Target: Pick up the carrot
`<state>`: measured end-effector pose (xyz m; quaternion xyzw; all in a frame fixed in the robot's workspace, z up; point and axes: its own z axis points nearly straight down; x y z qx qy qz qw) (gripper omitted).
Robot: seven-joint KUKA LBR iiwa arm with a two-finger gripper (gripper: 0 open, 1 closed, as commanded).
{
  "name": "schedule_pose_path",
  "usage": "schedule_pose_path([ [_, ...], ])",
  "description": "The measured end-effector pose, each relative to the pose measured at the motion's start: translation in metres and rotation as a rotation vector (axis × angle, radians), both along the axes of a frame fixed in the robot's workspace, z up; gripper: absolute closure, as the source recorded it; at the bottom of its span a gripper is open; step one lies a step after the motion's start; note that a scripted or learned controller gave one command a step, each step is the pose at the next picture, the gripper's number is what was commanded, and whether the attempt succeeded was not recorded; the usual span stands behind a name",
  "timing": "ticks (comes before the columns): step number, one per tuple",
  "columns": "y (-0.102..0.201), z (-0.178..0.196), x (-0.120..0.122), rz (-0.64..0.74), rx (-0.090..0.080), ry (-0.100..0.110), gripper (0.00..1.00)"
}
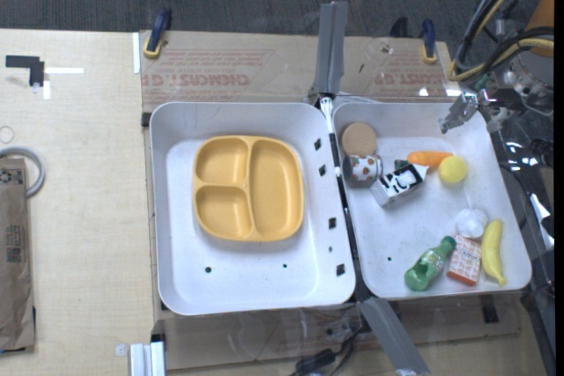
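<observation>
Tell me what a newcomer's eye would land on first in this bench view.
The yellow divided plate stands out first, alone in the middle of the left bin. Next comes the clutter in the right bin: the carrot beside a yellow ball, with a banana and green bottle nearer the front. The end effector hangs over that bin's far right corner.

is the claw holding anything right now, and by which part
Nothing is held. The claw is at the right bin's far right corner, apart from the small orange carrot, which lies on the bin floor.
</observation>
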<state>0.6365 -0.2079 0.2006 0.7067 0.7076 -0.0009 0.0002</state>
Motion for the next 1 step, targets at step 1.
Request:
schedule_pose_path([
  [1, -0.0074, -0.1096, -0.0264, 0.201, 0.009, 0.000, 0.00],
])
